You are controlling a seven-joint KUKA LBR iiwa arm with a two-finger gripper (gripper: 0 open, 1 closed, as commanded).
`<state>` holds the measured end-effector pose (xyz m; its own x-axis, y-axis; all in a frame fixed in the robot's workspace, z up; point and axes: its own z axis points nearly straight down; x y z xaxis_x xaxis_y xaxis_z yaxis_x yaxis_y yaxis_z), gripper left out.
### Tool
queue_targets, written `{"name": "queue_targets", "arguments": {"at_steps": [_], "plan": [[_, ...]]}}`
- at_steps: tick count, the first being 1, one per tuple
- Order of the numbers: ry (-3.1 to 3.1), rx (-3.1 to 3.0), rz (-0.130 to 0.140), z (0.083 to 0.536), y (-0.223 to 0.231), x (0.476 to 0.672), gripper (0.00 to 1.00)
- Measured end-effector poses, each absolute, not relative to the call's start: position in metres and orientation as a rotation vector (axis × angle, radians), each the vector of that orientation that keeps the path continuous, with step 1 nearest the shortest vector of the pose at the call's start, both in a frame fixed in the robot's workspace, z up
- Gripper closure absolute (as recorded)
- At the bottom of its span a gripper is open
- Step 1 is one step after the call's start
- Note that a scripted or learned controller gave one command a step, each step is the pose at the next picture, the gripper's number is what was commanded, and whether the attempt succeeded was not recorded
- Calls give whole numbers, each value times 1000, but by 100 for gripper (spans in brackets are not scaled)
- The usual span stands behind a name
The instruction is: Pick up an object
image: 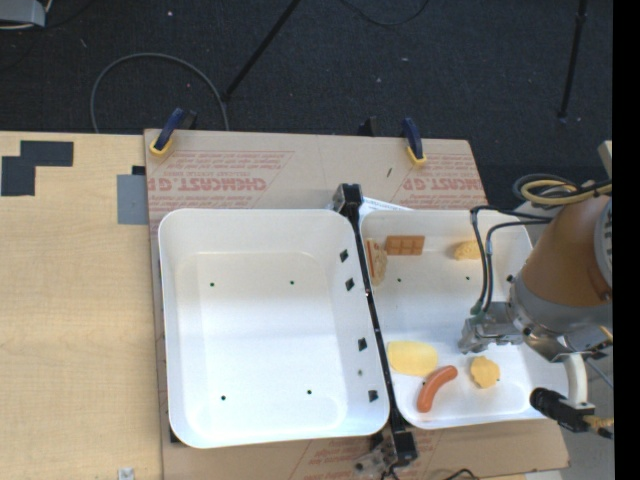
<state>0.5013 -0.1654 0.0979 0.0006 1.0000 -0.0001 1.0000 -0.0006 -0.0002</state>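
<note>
pincer (478, 334) hangs low in the right bin (440, 413), can't tell how it's set; sausage (436, 388) and yellow lump (485, 372) sit just beside it, so it could easily nudge one away

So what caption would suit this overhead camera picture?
Grey arm's pincer poised over the right bin, above a sausage and yellow food pieces.

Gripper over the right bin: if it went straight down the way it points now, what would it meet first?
Probably bare bin floor. The gripper hangs over the right bin between the flat yellow piece and the small yellow lump, though depth is hard to judge from this slant.
</note>
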Motion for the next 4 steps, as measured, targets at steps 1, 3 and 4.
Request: {"name": "queue_targets", "arguments": {"at_steps": [1,3,4], "plan": [[-2223,-2224,-2,141,-169,507,100],[-2224,-2223,-3,225,-167,505,100],[-2225,-2217,0,215,-119,515,100]]}}
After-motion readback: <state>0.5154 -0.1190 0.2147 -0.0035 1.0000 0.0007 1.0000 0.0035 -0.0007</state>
